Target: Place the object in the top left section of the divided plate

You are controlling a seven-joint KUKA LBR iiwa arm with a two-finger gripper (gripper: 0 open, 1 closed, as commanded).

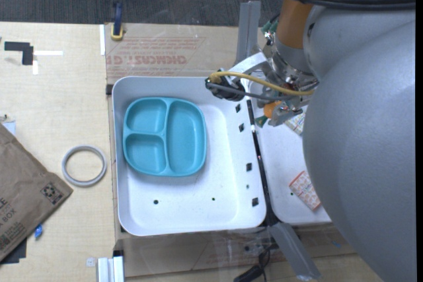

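The grey arm hangs over the right white bin, likely seeking the object, its jaws' state untellable, while the turquoise three-section plastic plate waits in the left white bin.

— Where does the divided plate sit?
— In the left bin, toward its upper left. The right bin lies beside it, under the arm.
— And on the counter?
— A ring lies left of the left bin, a cardboard box farther left.
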